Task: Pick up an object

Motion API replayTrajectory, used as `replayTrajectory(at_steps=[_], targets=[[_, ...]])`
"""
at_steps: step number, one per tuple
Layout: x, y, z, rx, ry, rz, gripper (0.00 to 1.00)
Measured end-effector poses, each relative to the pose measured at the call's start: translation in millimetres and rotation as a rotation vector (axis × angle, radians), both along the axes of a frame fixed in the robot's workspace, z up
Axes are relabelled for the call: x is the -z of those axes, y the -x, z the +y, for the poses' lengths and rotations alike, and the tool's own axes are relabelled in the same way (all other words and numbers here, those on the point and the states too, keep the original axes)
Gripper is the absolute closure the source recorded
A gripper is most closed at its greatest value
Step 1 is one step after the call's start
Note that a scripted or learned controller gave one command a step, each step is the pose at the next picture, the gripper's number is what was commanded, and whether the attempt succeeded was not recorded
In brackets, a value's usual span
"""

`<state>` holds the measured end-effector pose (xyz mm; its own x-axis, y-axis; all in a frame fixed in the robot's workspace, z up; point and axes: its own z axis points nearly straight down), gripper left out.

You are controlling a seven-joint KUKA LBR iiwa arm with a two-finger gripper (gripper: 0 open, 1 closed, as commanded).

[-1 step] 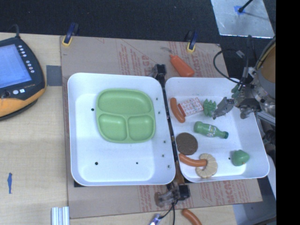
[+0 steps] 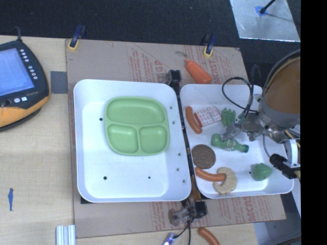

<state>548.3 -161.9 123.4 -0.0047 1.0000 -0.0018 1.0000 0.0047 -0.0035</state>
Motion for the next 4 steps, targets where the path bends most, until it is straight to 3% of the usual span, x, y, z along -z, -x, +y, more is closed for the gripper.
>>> replayTrajectory(at_steps=[1, 2, 3, 4], targets=[[18, -33, -2, 0.000, 0.004, -0.014, 0.00], [28, -75, -3, 0.001, 0.000, -0.007, 0.00], [31, -108, -35, 0.000, -0.002, -0.001, 0.00], [20, -108, 15, -0.001, -0.002, 0.001, 0.00]])
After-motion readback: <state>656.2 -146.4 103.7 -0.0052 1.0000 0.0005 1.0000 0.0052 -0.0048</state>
